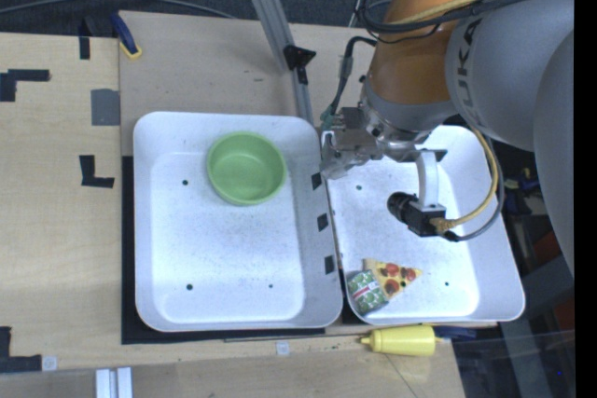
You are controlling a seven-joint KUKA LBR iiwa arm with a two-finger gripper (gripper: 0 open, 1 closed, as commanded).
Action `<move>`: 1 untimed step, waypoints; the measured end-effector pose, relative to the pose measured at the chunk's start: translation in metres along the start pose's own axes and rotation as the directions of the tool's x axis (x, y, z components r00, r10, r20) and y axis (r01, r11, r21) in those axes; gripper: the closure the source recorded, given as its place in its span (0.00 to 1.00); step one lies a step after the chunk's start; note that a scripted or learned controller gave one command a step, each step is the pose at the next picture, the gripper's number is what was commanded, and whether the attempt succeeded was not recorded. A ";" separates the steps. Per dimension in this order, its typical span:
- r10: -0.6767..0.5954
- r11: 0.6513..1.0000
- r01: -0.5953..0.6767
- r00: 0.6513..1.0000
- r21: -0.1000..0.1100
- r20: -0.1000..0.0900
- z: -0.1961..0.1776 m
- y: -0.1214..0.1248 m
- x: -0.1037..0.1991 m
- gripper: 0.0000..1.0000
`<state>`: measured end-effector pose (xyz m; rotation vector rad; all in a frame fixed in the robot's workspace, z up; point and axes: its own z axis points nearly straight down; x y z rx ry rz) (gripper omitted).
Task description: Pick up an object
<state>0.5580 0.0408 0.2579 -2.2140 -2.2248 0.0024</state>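
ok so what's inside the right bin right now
In the right bin, a pizza slice toy and a small green packet lie near its front left corner. The arm covers the bin's back part, so anything under it is hidden.

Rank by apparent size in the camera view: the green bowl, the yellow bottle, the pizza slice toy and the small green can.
1. Green bowl, clearly the largest.
2. Yellow bottle, lying on the bench below the right bin.
3. Pizza slice toy and small green can: they look about alike and touch, so I won't rank them.
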 end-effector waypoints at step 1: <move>-0.001 1.000 0.001 1.000 0.003 0.001 0.020 -0.022 0.048 1.00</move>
